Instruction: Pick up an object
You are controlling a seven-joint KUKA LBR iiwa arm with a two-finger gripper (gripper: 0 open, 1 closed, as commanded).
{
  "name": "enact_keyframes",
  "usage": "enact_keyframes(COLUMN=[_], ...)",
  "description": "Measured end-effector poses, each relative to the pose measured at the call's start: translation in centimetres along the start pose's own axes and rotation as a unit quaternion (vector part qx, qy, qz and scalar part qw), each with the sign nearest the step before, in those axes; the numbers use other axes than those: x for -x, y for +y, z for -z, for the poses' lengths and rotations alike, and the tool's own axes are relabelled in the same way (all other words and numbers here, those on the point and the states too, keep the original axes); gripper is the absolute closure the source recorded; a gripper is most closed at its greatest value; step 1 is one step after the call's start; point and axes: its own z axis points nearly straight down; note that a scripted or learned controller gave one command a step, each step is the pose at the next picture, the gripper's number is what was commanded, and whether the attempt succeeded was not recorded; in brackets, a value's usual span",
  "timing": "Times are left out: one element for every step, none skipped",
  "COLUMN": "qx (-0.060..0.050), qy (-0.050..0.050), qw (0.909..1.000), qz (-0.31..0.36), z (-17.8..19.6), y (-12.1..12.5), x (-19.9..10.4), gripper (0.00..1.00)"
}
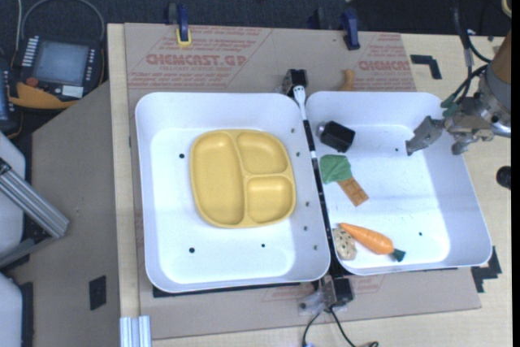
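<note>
The right bin [455, 199] holds several small objects. A black block [336, 135] lies near its far left corner. Just below it are a green leafy piece [335, 168] and a brown cracker-like strip [354, 191]. An orange toy carrot [367, 238] and a speckled cookie [344, 243] rest at the near left corner. My gripper [441, 141] hangs over the right bin's far right part, well to the right of the black block. Its fingers stand open with nothing between them.
The left bin [162, 199] holds a yellow divided plate [242, 177]. A black bar [311, 166] runs along the seam between the bins. Clamps sit at the cardboard's far edge. A pendant [58, 65] lies off the bench at far left.
</note>
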Motion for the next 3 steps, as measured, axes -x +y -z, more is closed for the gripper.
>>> enact_keyframes(qx=[0.007, 0.003, 0.003], qy=[-0.002, 0.0, 0.0], qw=[1.0, 1.0, 1.0], qz=[0.002, 0.002, 0.002], z=[0.7, -4.8, -11.2], y=[0.3, 0.7, 0.4], x=[-0.1, -1.0, -1.0], gripper=[0.0, 0.0, 0.0])
